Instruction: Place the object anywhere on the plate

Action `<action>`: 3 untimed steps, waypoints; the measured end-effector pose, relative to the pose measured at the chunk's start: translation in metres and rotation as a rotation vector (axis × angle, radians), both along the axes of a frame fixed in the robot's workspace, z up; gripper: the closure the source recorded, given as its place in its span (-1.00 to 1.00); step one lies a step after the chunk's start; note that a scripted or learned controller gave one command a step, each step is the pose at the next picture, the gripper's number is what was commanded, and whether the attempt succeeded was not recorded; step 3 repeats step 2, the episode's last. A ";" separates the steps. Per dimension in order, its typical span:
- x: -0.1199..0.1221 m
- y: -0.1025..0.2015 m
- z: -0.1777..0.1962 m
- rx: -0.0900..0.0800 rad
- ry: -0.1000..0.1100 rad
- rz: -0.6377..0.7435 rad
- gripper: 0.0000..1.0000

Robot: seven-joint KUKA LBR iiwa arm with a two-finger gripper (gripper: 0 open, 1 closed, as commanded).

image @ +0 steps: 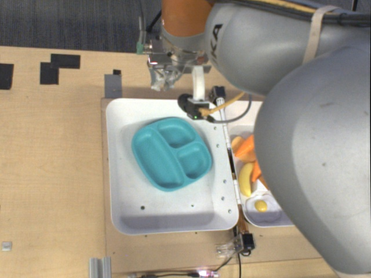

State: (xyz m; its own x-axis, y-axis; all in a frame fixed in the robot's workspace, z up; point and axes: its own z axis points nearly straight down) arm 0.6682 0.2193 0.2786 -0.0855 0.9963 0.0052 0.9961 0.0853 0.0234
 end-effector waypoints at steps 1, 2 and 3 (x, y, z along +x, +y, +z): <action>-0.027 0.011 -0.083 -0.006 0.026 -0.134 1.00; -0.025 0.011 -0.080 -0.005 0.021 -0.133 -1.00; -0.025 0.011 -0.080 -0.005 0.021 -0.133 -1.00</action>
